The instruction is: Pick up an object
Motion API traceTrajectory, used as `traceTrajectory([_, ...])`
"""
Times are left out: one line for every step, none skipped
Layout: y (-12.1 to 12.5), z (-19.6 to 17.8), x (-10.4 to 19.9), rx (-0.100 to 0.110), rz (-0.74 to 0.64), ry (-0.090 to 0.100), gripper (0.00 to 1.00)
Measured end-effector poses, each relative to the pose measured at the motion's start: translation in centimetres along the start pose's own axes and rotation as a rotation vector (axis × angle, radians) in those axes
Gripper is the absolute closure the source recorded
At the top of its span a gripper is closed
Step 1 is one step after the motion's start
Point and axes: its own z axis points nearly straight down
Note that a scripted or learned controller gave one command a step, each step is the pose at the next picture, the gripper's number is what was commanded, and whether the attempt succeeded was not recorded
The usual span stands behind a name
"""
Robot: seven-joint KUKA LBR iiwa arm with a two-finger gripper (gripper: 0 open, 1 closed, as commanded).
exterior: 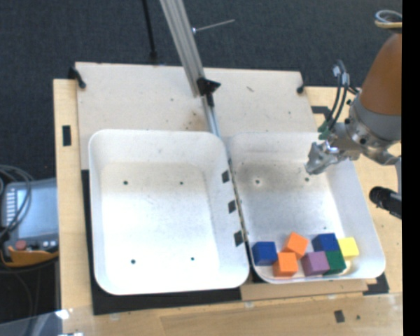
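Note:
Several small blocks lie bunched at the near edge of the right bin (pixel 287 187): a blue one (pixel 264 252), two orange ones (pixel 297 243) (pixel 286 263), a purple one (pixel 315 262), a green one (pixel 335 261), a second blue one (pixel 326 242) and a yellow one (pixel 348 247). My gripper (pixel 316 161) hangs over the far right part of that bin, well behind the blocks and apart from them. Nothing shows between its tips.
The left bin (pixel 161 208) sits beside the right one, split from it by a ridge with black clips (pixel 232 206). A slanted metal pole (pixel 185 40) rises from behind the bins. A pendant device (pixel 28 215) lies off the bench at left.

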Motion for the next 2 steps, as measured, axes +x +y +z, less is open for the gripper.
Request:
traceTrajectory([1.4, 1.6, 5.0, 0.009, -0.001, 0.003, 1.0])
traceTrajectory([2.5, 2.7, 9.3, 0.011, 0.0, 0.003, 1.0])
